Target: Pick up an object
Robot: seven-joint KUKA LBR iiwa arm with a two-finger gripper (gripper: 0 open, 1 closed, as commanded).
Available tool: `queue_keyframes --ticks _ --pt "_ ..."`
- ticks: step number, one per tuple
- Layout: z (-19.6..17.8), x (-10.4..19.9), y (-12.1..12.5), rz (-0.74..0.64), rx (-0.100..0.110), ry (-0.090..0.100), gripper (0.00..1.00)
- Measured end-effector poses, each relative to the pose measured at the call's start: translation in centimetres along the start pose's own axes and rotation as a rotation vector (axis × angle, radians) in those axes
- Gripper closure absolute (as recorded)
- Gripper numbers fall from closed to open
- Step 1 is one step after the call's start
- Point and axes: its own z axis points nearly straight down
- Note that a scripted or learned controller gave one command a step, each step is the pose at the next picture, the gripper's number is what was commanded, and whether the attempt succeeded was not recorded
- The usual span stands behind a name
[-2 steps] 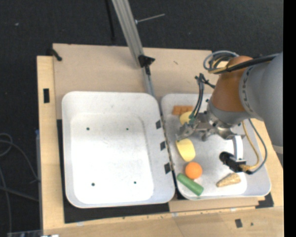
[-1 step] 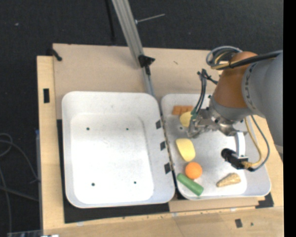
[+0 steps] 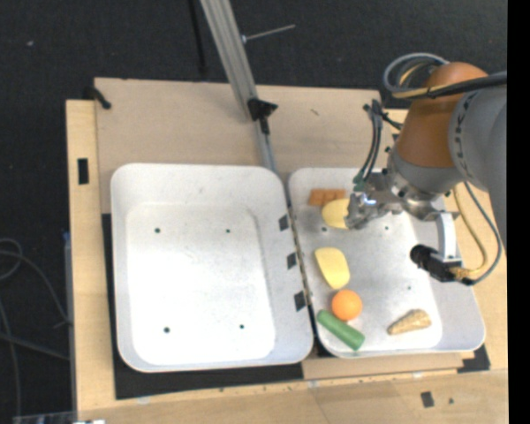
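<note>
lemon point(image 3: 334, 212): pale yellow, rounded, far part of right bin point(image 3: 442, 321), touching tool
tool point(image 3: 360, 208): at lemon's right side; open or closed, cannot tell
orange block point(image 3: 325, 197): flat, just behind lemon
yellow piece point(image 3: 333, 267): smooth oblong, mid bin
orange ball point(image 3: 346, 305): round, near front
green stick point(image 3: 340, 330): cylinder, front edge, just beside ball
tan wedge point(image 3: 409, 322): rough, front right
left bin point(image 3: 194, 263): white, speckled, shallow
counter point(image 3: 177, 122): light wood

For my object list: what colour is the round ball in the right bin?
Orange ball, seen in the camera view.
</note>
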Motion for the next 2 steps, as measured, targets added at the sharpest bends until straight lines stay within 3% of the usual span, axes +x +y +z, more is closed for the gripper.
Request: queue_keyframes --ticks 1,2 --pt "-6.5 0.1 0.2 0.0 -0.002 0.0 1.0" --pt "-10.4 -0.1 0.4 -0.001 0.0 0.0 1.0"
